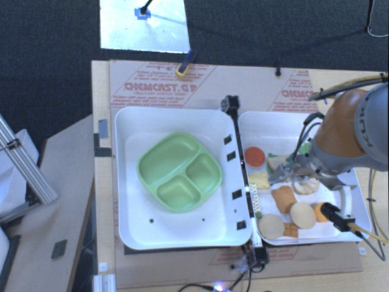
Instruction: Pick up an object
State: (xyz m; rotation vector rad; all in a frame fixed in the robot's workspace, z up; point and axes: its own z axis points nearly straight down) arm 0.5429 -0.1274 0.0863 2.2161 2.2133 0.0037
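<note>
Hovering metal gripper (284, 174) over right bin (267, 126), grip state unclear, rounded green divided tray (179, 172) left.

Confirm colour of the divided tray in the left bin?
Light green. The divided tray lies in the left bin, clearest in the camera view.

Even, bright overhead light; the white bins (176, 117) glare slightly, shadows are soft, and the whole picture looks a little grainy.
</note>
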